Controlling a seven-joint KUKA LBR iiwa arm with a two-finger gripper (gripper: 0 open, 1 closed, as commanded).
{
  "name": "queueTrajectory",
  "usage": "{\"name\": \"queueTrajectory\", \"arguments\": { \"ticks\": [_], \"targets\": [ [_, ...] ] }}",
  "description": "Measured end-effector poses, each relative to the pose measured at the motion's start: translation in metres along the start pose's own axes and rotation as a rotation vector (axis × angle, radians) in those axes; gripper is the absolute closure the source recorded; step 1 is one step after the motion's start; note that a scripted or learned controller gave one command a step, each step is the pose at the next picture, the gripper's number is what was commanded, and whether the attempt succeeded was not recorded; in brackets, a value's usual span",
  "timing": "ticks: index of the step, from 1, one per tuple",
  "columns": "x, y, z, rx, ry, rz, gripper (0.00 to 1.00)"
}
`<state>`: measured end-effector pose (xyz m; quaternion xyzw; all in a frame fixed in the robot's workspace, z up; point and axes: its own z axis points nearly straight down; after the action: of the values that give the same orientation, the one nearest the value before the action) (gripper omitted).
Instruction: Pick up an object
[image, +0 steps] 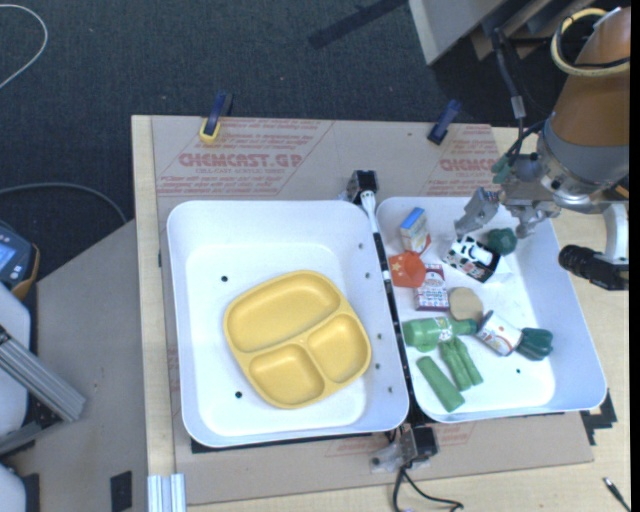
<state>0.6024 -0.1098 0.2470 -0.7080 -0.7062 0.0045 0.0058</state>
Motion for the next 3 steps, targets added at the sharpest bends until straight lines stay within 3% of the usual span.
{"name": "queueTrajectory", "arguments": {
  "ticks": [1,3],
  "targets": [
    [0.000,0.002,-0.008,-0.014,-0.002,-0.002,0.00],
    [0.004,-0.001,0.119,-0.006,0.000,-0.002,0.00]
  ]
}}
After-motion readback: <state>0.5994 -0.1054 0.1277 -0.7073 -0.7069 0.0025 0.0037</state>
